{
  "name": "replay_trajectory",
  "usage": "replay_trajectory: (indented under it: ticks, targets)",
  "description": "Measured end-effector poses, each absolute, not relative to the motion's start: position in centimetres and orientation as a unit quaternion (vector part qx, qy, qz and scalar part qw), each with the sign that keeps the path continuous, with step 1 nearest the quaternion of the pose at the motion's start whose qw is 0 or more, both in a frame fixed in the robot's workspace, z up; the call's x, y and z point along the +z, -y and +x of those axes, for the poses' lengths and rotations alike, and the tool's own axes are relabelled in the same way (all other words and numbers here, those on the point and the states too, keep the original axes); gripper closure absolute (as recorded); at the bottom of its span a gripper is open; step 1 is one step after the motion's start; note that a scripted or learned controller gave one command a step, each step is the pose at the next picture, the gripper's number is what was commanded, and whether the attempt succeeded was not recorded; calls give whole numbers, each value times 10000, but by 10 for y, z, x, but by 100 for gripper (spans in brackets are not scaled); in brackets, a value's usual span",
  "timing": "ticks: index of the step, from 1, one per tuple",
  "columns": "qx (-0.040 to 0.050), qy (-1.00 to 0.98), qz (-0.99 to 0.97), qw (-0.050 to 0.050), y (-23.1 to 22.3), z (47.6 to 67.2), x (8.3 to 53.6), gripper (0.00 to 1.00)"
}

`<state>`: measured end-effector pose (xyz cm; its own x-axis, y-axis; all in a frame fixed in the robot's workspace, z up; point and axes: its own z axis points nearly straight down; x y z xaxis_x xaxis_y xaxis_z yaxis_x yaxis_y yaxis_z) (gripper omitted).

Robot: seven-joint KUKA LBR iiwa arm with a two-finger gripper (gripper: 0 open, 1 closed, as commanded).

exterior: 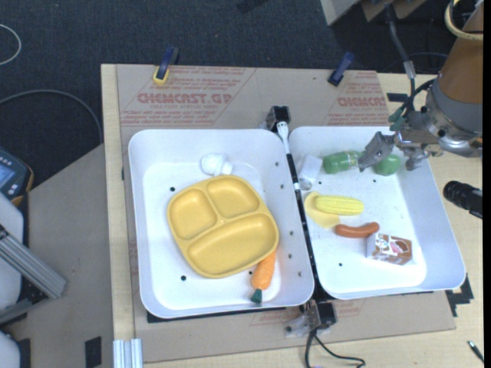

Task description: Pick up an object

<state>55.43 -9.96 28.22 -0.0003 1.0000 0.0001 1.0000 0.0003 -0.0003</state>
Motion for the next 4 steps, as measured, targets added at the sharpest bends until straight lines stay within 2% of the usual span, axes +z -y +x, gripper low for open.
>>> replay_trajectory:
  ticks: [1,2,3,4]
  targets:
    - [-51,7092,-7050,-50,56,526,396,0]
    - [-16,7077,-7065,-24,59,527,399,100]
    - [-21,7074,-7068,-25,62,491,439,100]
    - [17,7083,-7059,23,30,516,387,100]
